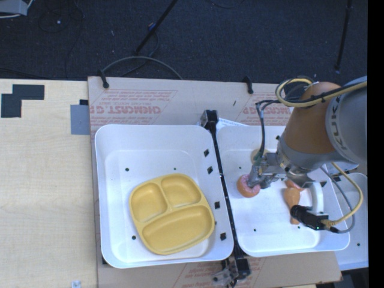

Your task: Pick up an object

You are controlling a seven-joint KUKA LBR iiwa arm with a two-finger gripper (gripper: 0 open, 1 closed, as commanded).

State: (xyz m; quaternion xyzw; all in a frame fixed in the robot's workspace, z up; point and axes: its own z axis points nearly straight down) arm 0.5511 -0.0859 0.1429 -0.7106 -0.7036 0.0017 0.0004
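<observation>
In the right bin (282, 245) a small round object, pink on top and orange below (246, 187), lies near the bin's left side. My gripper (258, 176) is down in this bin, right at the upper right edge of that object and touching or overlapping it. Whether it grips the object is hidden by the wrist. A second orange object (292, 195) lies just right of the gripper, partly covered by the arm.
The left bin (120, 143) holds a yellow divided plate (172, 212) in its lower middle. A black divider (219, 179) runs between the two bins. The grey arm (321, 131) covers the right bin's upper right part.
</observation>
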